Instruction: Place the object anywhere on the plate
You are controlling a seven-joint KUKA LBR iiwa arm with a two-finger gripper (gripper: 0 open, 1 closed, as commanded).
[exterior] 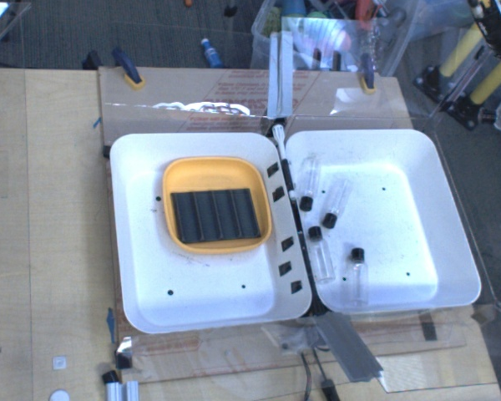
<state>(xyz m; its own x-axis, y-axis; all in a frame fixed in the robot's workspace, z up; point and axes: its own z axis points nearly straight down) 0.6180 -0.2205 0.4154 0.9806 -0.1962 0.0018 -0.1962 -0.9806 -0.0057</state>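
Observation:
A yellow, rounded-square plate (pixel 213 168) sits in the upper middle of the left bin (pixel 150 274). A dark grey ridged rectangular pad (pixel 215 215) lies flat on the plate and covers most of its floor. Several clear vials with black caps lie in the left half of the right bin (pixel 409 215): one near the divider at the top (pixel 307 184), one slanted beside it (pixel 335 205), one lower by the divider (pixel 320 253), and one near the front (pixel 356 272).
The bins meet at a raised divider with black clips (pixel 284 220). Behind them lie a taped cardboard strip (pixel 200 98) and a clear tub of cluttered items (pixel 334 15). Yellow and black equipment (pixel 476 40) stands at the top right.

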